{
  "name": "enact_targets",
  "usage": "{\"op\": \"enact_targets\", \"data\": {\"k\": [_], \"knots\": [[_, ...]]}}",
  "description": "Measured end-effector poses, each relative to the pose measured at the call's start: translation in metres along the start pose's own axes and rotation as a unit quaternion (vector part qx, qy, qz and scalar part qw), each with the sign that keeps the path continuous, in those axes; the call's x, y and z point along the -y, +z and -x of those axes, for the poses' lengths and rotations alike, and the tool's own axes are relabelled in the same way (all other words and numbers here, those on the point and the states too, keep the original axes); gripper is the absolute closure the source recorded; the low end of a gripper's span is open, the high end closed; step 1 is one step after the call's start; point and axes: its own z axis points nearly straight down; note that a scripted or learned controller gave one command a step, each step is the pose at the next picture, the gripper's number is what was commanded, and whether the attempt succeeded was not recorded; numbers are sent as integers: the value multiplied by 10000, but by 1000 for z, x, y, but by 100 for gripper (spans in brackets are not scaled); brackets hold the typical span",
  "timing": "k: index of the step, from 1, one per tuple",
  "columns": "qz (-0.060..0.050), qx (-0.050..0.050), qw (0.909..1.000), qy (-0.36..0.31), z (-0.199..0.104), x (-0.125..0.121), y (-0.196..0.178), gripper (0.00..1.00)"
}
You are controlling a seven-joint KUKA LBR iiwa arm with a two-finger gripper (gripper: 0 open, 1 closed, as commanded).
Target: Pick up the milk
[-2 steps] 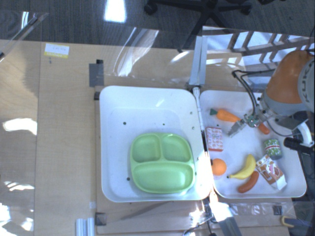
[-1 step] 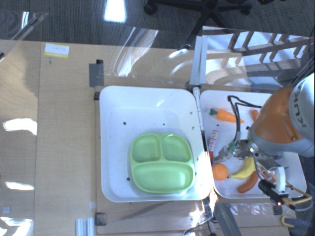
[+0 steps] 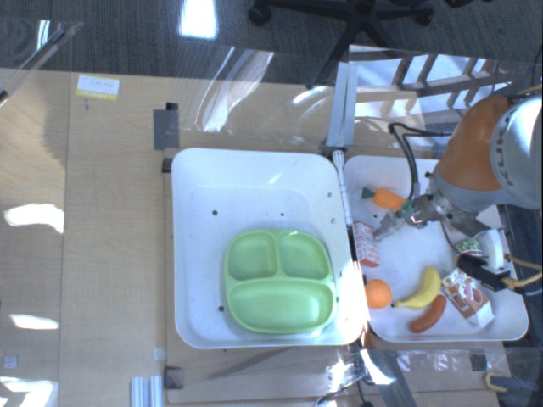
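The milk (image 3: 468,297) is a small white and red carton lying near the front right corner of the right bin (image 3: 509,329). My gripper (image 3: 386,225) hangs over the left half of that bin, pointing down and to the left, well left of the carton. Its fingers look slightly apart with nothing between them. The grey arm with its orange band (image 3: 471,155) reaches in from the right, above the bin's back half.
In the right bin lie a carrot (image 3: 389,198), a red and white packet (image 3: 364,244) against the left wall, an orange (image 3: 377,294), a banana (image 3: 422,290) and a sausage (image 3: 428,314). The left bin (image 3: 195,227) holds a green divided plate (image 3: 278,281).
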Motion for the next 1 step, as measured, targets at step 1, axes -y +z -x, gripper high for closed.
{"op": "enact_targets", "data": {"k": [1], "knots": [[20,25,9975,710,-46,57,-3,0]]}}
